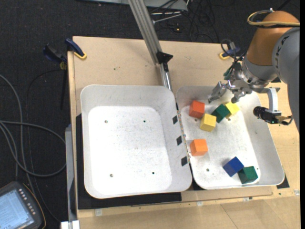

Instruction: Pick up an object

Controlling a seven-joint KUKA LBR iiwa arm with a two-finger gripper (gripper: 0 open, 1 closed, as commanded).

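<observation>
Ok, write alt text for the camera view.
The gripper hovers at the far edge of the right bin, near a green block and a yellow block. Five more coloured blocks lie scattered there, beside the left bin.

— What colours am I seeing in the right bin [267,142]?

— White bin, faintly speckled. I count two orange cubes [197,109] [198,147], two yellow cubes [208,122] [232,109], two green cubes [221,112] [248,174] and one blue cube [233,166] at five o'clock.

— And the left bin [126,140]?

— White, dark-flecked.
</observation>
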